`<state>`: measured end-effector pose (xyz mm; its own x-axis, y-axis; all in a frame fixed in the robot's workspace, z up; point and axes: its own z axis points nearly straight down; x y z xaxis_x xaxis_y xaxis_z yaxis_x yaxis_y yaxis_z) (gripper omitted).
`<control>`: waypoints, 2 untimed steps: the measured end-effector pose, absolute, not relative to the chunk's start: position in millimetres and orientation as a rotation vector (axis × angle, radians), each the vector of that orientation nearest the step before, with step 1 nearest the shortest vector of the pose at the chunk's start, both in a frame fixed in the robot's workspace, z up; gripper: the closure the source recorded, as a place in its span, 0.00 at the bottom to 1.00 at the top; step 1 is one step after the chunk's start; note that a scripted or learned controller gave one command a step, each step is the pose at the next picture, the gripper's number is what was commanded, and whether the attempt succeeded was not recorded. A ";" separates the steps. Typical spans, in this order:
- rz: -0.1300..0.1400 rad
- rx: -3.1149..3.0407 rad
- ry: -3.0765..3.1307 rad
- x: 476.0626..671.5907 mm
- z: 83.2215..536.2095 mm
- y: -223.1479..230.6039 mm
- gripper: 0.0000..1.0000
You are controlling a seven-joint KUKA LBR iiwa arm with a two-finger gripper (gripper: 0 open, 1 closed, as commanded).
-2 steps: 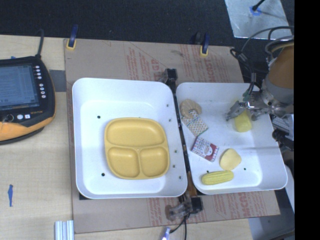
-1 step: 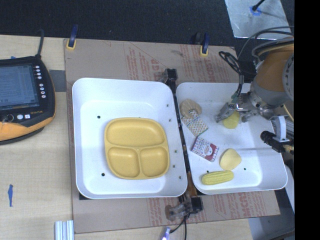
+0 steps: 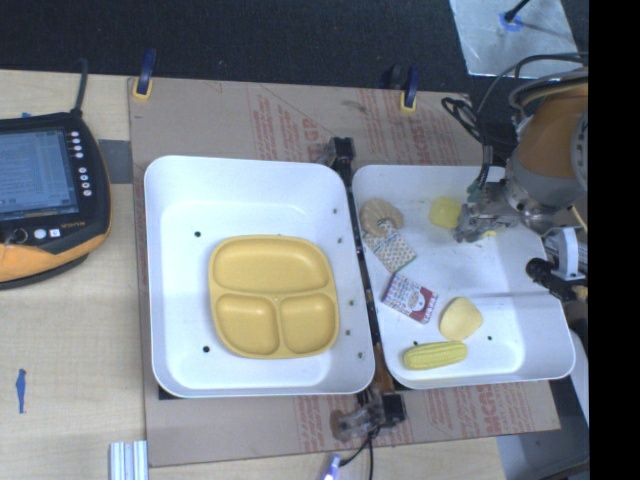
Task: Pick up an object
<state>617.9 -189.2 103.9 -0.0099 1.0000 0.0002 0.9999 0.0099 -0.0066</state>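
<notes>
Yellow plastic dominates the scene from the camera fixed above the bench (image 3: 90, 368): in the right bin (image 3: 540, 363) the arm's end effector (image 3: 478, 223) has its tip low over the bin's far end, just right of a small yellow piece (image 3: 445, 211) that lies almost against it. Whether that tip is spread or pressed together cannot be told from this angle, and nothing is visibly pinched.

Nearest to it, the yellow piece looks the likeliest target: apparently a light, rigid toy with smooth faces that could slip, best squeezed across its narrow width. Farther to the end effector's left sit a tan round item (image 3: 380, 214) and a patterned packet (image 3: 393, 250) (flat and thin, so probably hard to pinch off the floor). Nearer the camera from the end effector lie a red-and-white packet (image 3: 410, 297), a pale yellow wedge (image 3: 460, 318) and a toy corn cob (image 3: 435, 354); the cob, long and rounded, would want a grip across its middle to keep it from rolling.

Well to the end effector's left, the left bin (image 3: 170, 268) holds a yellow divided tray (image 3: 273, 295), broad and shallow, graspable only at its rim. A handheld control pendant (image 3: 45, 203) rests at the bench's far left edge.
</notes>
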 end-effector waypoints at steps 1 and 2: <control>0.005 -2.210 -2.229 578.3 152.9 -126.8 1.00; 0.007 -2.211 -2.228 577.8 152.5 -127.3 0.00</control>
<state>577.8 -127.3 152.5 -0.0075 1.0000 -0.0009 1.0000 0.0075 -0.0050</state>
